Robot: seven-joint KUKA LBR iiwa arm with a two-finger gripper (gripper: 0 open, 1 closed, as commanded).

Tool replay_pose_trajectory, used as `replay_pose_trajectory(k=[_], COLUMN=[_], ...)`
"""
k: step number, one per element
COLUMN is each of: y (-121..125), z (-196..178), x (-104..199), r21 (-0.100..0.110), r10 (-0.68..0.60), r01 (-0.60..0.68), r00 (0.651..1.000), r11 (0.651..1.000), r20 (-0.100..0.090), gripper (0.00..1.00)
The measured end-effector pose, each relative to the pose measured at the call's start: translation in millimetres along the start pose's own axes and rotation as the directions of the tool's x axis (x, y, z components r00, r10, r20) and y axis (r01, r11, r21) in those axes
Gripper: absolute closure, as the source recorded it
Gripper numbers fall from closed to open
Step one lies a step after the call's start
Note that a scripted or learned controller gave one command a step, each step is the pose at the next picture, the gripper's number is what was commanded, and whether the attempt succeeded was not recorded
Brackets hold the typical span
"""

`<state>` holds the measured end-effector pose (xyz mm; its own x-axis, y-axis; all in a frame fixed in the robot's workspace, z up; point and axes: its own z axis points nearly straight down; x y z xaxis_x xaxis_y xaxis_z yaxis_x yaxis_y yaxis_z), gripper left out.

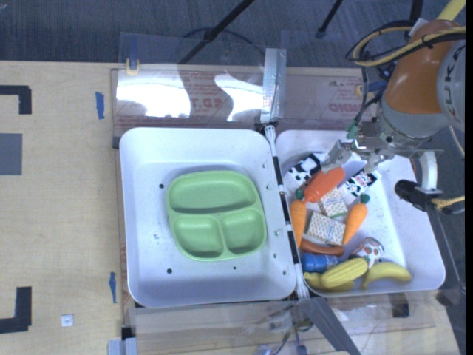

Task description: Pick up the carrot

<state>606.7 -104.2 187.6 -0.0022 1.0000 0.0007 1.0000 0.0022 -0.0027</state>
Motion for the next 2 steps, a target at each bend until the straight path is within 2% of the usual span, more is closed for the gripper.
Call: replay_pose_trajectory(k=[1, 2], y=[-55.0, -54.5], z=[71.3, 62.4], x=[-48.9, -49.6], r21=[0.001, 0.000], r10=[0.171, 0.174], r01=[-0.171, -0.174], r00=[0.985, 0.985], r11=[0.985, 0.985], r20=[0.000, 0.000], gripper=[0.00, 1.00])
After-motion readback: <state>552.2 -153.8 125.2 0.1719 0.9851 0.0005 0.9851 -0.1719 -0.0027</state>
